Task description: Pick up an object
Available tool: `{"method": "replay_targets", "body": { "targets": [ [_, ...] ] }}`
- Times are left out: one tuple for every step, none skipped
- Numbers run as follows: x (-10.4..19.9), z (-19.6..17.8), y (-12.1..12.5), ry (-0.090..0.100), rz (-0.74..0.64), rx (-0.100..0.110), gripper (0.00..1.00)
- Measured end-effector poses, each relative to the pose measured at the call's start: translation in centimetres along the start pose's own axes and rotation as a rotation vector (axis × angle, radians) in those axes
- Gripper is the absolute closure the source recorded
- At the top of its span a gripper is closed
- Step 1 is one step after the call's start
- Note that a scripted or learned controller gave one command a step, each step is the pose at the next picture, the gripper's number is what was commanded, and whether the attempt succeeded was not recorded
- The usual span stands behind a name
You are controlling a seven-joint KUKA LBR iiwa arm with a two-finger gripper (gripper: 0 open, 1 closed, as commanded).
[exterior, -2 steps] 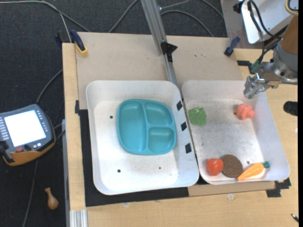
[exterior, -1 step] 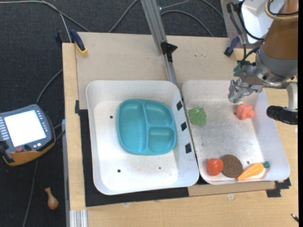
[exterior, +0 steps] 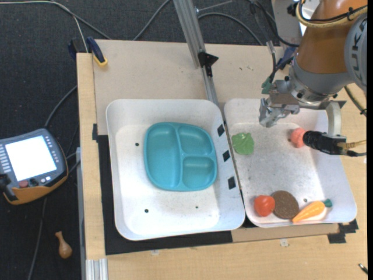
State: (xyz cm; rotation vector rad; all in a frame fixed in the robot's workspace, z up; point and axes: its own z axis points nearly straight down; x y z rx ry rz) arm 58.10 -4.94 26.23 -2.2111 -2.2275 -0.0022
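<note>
Hovering my pincer (exterior: 271,120) over right bin (exterior: 274,162), grip state unreadable. Green piece (exterior: 243,143) nearest, lower-left of pincer. Advice: centre above it, descend straight, close squarely.

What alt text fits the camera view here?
The tool hangs over the right bin, which holds a green piece, tomato, brown disc, carrot and pink item. The left bin holds a blue tray.
</note>
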Motion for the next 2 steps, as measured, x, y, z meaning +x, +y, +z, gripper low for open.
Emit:
{"method": "replay_targets", "body": {
  "targets": [
    [5.0,-0.2,-0.5,-0.001,0.002,0.0,1.0],
    [10.1,1.9,-1.6,-0.002,0.004,0.002,1.0]
  ]
}}
